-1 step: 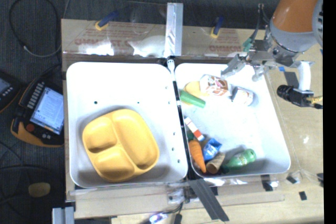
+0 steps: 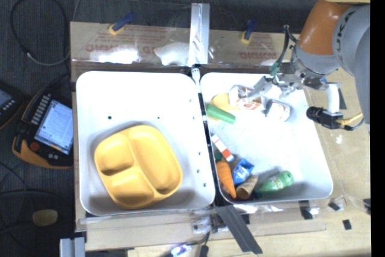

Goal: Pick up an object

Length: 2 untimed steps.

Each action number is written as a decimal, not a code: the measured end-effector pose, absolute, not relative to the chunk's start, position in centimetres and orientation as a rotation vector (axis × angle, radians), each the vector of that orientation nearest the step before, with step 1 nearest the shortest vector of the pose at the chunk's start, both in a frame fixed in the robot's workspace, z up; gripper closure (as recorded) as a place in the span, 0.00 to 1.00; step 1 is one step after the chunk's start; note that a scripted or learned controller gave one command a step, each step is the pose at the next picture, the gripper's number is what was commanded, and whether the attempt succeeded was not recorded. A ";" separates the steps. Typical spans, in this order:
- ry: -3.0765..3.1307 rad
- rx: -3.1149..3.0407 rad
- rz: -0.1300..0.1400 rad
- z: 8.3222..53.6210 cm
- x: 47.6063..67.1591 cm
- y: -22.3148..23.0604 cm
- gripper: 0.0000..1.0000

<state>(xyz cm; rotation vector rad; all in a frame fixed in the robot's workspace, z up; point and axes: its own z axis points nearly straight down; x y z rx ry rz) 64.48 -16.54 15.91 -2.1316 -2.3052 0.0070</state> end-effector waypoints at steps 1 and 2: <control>-2.307 -2.167 -0.019 13.3 65.0 -15.7 0.00; -2.397 -2.091 -0.029 12.1 64.5 -14.5 0.00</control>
